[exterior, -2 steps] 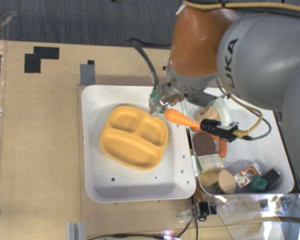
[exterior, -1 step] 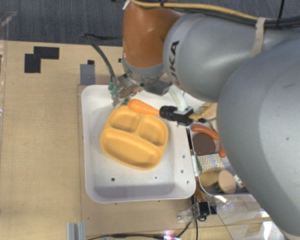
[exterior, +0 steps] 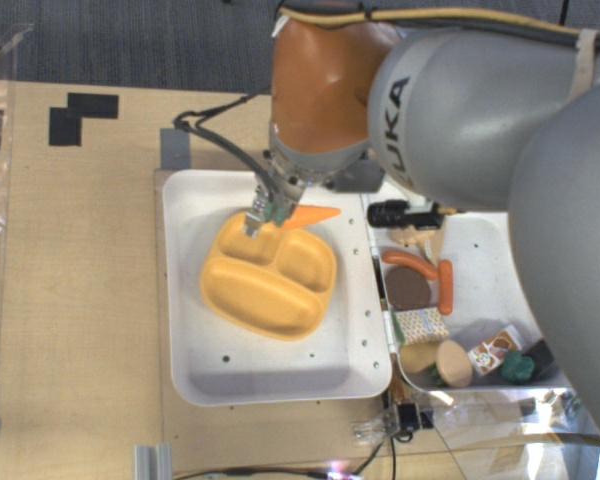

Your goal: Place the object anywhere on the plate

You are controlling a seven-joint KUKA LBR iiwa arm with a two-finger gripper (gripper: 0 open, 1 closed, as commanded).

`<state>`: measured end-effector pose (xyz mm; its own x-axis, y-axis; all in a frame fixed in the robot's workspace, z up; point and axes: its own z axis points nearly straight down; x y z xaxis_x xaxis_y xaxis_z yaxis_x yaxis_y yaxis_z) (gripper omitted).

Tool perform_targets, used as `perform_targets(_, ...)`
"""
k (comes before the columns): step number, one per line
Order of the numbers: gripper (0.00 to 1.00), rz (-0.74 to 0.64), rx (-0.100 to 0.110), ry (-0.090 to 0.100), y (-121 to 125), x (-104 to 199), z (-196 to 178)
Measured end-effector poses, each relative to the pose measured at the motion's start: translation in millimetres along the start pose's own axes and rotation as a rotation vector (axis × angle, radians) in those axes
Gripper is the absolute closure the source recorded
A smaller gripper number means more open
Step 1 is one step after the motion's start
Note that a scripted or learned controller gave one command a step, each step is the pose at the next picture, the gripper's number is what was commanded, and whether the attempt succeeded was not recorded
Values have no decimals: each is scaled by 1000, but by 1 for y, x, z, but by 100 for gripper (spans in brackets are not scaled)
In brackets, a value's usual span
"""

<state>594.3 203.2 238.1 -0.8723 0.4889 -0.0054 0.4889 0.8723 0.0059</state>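
Observation:
A yellow divided plate [exterior: 269, 281] lies in the left white bin [exterior: 195, 363]. My gripper [exterior: 268, 214] hangs over the plate's far edge, pointing down under the orange wrist band. An orange carrot [exterior: 312, 215] sticks out to the right from between the fingers, just above the plate's far right compartment. The gripper is shut on the carrot's left end, and that end is hidden by the fingers.
The right bin [exterior: 480, 233] holds several toy foods: two sausages [exterior: 430, 271], a brown round piece [exterior: 408, 289], a beige egg-like piece [exterior: 453, 363], a green item [exterior: 518, 368] and a black object [exterior: 400, 211]. The big grey arm covers the upper right.

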Motion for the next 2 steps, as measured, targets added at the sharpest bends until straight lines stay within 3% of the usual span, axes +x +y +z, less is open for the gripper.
perform_targets(1,0,1,0,0,0,0,0)
perform_targets(2,0,-494,1,2,-47,-17,84)
